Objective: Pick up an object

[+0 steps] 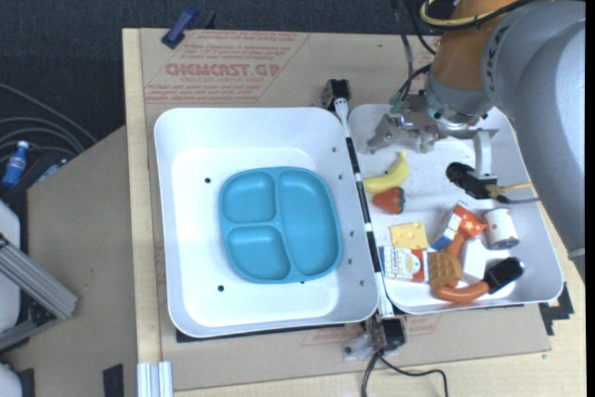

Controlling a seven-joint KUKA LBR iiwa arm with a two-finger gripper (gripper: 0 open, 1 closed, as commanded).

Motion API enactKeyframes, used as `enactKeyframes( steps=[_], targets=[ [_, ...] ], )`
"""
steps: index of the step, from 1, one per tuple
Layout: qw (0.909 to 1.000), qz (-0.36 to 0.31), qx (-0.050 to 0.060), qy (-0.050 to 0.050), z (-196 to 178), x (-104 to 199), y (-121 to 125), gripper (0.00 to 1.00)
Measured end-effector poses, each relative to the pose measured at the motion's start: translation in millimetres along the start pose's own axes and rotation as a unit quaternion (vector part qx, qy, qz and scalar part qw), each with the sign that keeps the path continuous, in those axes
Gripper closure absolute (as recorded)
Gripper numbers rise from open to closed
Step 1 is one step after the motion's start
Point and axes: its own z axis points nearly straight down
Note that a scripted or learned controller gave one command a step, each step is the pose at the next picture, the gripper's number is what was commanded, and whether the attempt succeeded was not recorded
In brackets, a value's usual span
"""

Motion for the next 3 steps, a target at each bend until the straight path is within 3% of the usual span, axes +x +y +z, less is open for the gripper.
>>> enactKeyframes(
  steps=[1, 2, 3],
  targets=[
    [1.0000, 0.000, -0.001, 0.000, -10.8, 0.2, 0.7, 1.00],
    [1.0000, 0.000, -0.001, 0.000, -10.6, 0.2, 0.5, 0.00],
    [1.0000, 0.000, 0.000, 0.000, 0.0, 1.0, 0.0, 0.00]
  ],
)
